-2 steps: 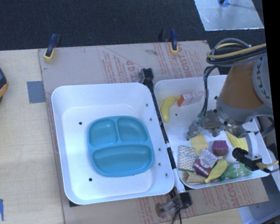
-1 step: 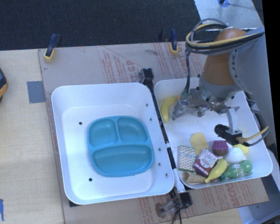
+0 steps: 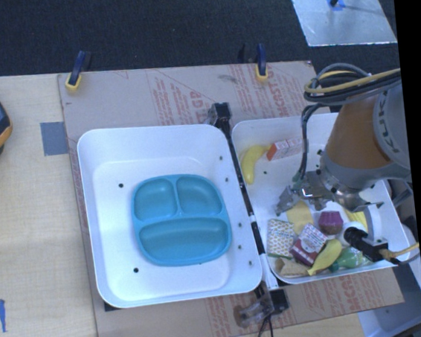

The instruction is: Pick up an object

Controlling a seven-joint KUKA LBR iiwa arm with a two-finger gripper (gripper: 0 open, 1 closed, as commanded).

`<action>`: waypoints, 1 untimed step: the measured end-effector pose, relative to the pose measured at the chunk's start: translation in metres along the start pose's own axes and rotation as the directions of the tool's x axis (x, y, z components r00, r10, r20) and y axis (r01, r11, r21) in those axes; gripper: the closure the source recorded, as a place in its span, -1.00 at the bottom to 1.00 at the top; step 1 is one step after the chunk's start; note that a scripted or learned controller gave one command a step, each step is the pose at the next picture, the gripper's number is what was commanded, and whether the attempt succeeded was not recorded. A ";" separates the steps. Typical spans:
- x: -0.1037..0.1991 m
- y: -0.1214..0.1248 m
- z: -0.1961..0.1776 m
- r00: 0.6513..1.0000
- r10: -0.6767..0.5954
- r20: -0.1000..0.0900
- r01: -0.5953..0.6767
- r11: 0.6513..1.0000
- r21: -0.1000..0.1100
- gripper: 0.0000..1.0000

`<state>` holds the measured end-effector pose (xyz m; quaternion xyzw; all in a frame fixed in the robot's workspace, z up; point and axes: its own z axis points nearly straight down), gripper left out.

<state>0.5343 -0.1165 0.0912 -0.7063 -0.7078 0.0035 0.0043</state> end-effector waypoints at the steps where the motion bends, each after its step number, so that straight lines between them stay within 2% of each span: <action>1: -0.016 0.043 -0.002 1.000 -0.004 0.002 0.004 1.000 -0.012 -1.00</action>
